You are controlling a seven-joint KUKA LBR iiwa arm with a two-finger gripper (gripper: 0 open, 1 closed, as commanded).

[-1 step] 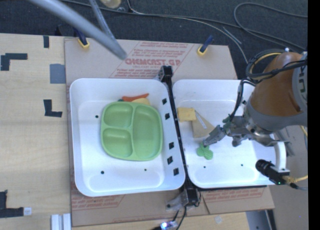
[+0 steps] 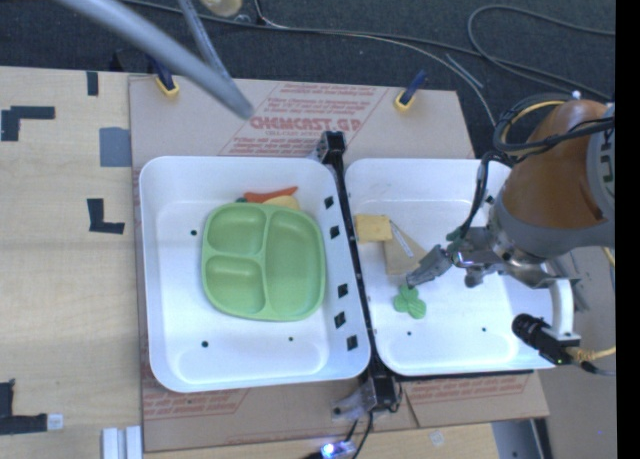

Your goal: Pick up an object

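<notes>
In the right bin (image 2: 470, 347) lie a small green toy (image 2: 409, 303), a pale yellow block (image 2: 372, 228) against the divider, and a clear, greyish piece (image 2: 402, 250) just below the block. My gripper (image 2: 430, 268) reaches in from the right and hangs low over the bin's middle, a little above and to the right of the green toy and beside the clear piece. Nothing shows held in it. The left bin (image 2: 170, 347) holds a green divided plate (image 2: 265, 260), with an orange strip (image 2: 272, 193) and a yellow bit (image 2: 288, 202) peeking out behind it.
The arm's orange band (image 2: 555, 182) and grey wrist cover the right bin's right side. A black divider rail (image 2: 345, 257) runs between the bins. A grey pole (image 2: 130, 22) crosses the top left. Cables lie behind the bench.
</notes>
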